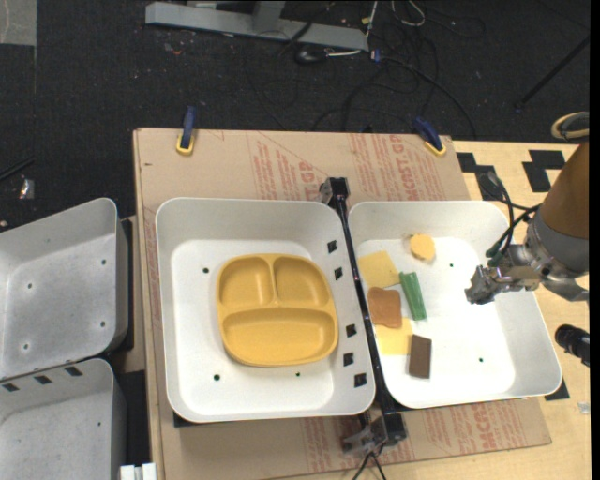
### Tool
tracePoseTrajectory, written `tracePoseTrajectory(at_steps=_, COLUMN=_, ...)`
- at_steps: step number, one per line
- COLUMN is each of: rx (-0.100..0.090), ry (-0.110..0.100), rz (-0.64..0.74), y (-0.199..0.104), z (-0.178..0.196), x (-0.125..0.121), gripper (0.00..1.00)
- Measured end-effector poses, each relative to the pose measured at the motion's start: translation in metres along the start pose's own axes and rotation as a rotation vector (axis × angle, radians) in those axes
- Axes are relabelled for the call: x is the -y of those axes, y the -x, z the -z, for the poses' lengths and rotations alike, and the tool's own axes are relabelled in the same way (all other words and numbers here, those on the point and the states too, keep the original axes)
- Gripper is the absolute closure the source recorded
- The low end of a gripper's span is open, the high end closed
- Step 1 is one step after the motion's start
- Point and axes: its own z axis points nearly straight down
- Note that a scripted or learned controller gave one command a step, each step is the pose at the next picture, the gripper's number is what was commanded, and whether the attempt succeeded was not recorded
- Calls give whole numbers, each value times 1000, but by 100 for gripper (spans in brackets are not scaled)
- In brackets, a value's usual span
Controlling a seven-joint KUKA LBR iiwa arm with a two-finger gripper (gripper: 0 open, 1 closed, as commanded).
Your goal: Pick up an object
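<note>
Camera view: hand (480, 287) blurred over right bin (525, 375), fingers indistinct.

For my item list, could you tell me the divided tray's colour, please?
Yellow tray, clearest in the camera view.

1. The floor (94, 66) was dark, speckled carpet.
2. Black cables (394, 56) ran loose across it, beside a grey metal bar (253, 23).
3. The surface (253, 159) was brown cardboard with red print, held by two blue-and-yellow clamps (187, 131).
4. White metal panels (56, 272) lay at left.
5. Lighting was even.
</note>
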Motion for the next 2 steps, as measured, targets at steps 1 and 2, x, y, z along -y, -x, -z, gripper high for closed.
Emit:
tracePoseTrajectory(at_steps=1, rx=0, ry=2, rz=1, y=-53, z=13, x=-19, gripper=100)
tracePoseTrajectory(at_steps=2, rx=1, ry=1, rz=0, y=-108, z=24, x=-32, gripper=100)
